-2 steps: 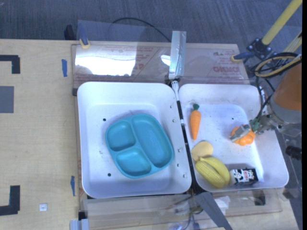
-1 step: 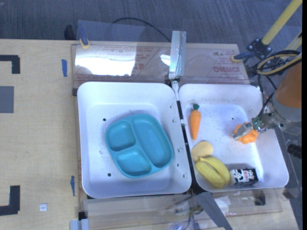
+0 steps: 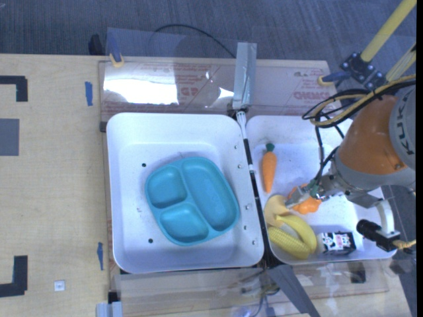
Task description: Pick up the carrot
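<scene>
1. Carrot (image 3: pixel 269 168) is lying in the right bin (image 3: pixel 299 134), near its left wall, green top pointing to the far side, nothing touching it.
2. Gripper (image 3: pixel 310 193) is hanging low over the middle of the right bin, near the carrot but apart from it.
3. Can't tell if its fingers are apart or together; a small orange object (image 3: pixel 307 207) is sitting right at the tip.
4. Banana (image 3: pixel 285 218), corn cob (image 3: pixel 289 241) and a small black-and-white carton (image 3: pixel 338 242) are lying along the near side.
5. Blue divided tray (image 3: pixel 192 200) is sitting in the left bin (image 3: pixel 132 144).

One fixed camera looks down aslant on both white bins (image 3: pixel 119 177).
</scene>
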{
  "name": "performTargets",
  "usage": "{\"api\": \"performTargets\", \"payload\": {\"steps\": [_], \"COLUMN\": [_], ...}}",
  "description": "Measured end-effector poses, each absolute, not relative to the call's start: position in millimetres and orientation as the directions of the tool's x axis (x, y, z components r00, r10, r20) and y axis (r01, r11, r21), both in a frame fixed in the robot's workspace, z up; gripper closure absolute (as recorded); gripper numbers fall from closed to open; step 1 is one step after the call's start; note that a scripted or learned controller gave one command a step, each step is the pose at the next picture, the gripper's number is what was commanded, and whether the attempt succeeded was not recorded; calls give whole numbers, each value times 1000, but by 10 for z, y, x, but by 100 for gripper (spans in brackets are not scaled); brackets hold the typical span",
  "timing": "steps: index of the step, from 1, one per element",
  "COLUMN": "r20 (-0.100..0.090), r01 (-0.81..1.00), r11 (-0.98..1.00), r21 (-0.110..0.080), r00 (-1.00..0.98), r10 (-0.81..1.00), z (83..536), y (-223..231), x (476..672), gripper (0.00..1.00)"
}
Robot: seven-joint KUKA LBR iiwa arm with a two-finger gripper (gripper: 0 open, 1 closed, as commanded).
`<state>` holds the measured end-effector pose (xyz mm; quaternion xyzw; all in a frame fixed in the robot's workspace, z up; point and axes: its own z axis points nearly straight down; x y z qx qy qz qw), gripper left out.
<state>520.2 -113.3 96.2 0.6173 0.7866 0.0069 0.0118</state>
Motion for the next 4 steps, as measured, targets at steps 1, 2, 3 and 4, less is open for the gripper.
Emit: {"api": "performTargets", "payload": {"steps": [1, 2, 3, 4], "r20": [-5, -10, 3, -11], "r01": [972, 934, 931, 898], "r11": [235, 358, 364, 441], "r21": [10, 12, -4, 11], "r00": [-235, -358, -364, -441], "r10": [972, 934, 931, 898], "z": [887, 2082, 1500, 893], "y": [-1144, -1595, -1203, -1140], "x": [5150, 5533, 4826, 5487], "gripper": [0, 0, 0, 0]}}
